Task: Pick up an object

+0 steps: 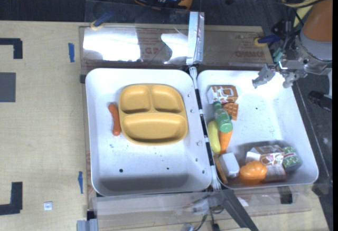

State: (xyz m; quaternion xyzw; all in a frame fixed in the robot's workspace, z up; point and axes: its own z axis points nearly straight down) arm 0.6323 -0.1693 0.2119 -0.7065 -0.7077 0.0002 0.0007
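My gripper (274,78) hangs over the far right corner of the right bin (274,114), open, with nothing between its fingers (260,78). Along this bin's left wall lie a printed snack box (223,94), a green bottle (221,117), a carrot (226,139) and a yellow piece (213,138). In the near corner sit a white block (229,163), an orange fruit (252,171) and a printed packet (272,159) with a green item (291,161) beside it. The gripper is well apart from all of them.
The left bin (100,161) holds a yellow divided plate (153,113) and an orange sausage (114,119) beside it. A clear upright panel (137,40) stands behind the bins. Bare white floor lies in the middle of the right bin.
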